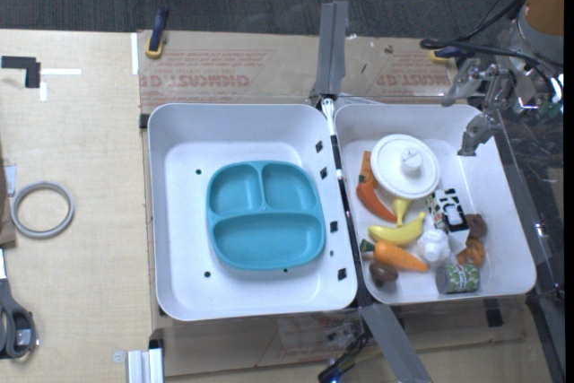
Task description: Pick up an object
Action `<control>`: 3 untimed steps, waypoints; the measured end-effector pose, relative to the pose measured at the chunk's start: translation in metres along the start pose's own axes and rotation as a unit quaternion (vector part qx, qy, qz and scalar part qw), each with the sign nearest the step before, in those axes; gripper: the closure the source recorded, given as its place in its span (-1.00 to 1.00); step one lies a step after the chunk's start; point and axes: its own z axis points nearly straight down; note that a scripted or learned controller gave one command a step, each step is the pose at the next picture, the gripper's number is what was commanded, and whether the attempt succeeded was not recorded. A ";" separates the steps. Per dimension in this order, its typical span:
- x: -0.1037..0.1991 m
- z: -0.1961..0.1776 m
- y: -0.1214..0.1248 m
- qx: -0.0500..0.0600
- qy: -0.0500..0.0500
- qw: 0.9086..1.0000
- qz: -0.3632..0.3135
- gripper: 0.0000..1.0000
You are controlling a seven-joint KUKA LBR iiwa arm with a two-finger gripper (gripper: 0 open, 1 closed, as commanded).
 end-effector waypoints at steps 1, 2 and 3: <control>0.031 0.139 0.020 0.002 -0.011 1.000 -0.002 -1.00; 0.070 0.151 0.037 0.003 -0.022 0.999 0.034 -1.00; 0.094 0.155 0.046 0.003 -0.048 0.994 0.100 -1.00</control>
